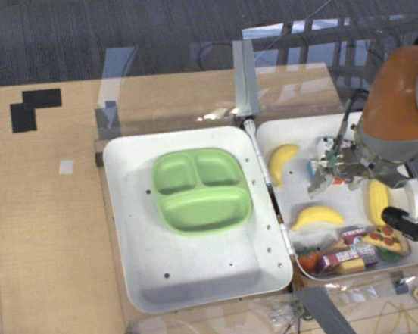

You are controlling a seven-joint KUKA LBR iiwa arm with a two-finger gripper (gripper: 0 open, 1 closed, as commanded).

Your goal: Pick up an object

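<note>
Banana (316, 218), yellow, toy by the look of it, lying in the right bin (297, 189) near its left wall, just above the pile at the front edge: we take this as the likeliest object to pick, since it lies apart from its neighbours. We judge it light, stiff and smooth, perhaps a little slippery; the best hold would be across its thick middle, jaws set square to the curve. We count three bananas in that bin: this one, a second (282, 162) up by the left wall, a third (379, 202) at the right side under the arm. Along the front edge lies a heap of small toy foods (351, 252), a pizza slice (385, 241) among them; we cannot count the heap exactly. The gripper (330, 169) hangs over the bin's middle, between the bananas; whether it is open or closed we cannot tell, and nothing is seen in it. Left bin (137, 233): one green tray (200, 189), three compartments.
</note>
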